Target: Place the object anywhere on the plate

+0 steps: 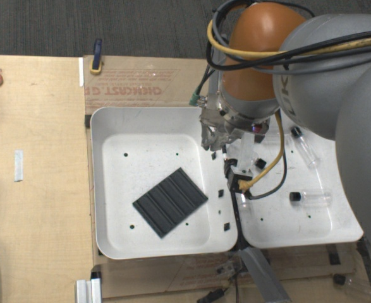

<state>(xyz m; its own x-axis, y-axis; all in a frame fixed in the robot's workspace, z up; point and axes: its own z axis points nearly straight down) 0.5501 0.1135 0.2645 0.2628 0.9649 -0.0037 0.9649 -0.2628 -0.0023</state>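
A dark grey ribbed plate [170,202] lies flat and turned at an angle in the left bin [109,169], right of its centre. My gripper [215,141] hangs under the orange wrist band, over the divide between the two bins, up and to the right of the plate. I see nothing held in it. A clear tube with a black cap [310,197] lies in the right bin [324,232]. A second clear tube [304,148] lies farther back, close to the arm.
The arm's grey body covers much of the right bin. A yellow cable [275,169] loops down from the wrist. Brown cardboard [141,84] lies behind the bins and a wooden bench top [40,169] to the left.
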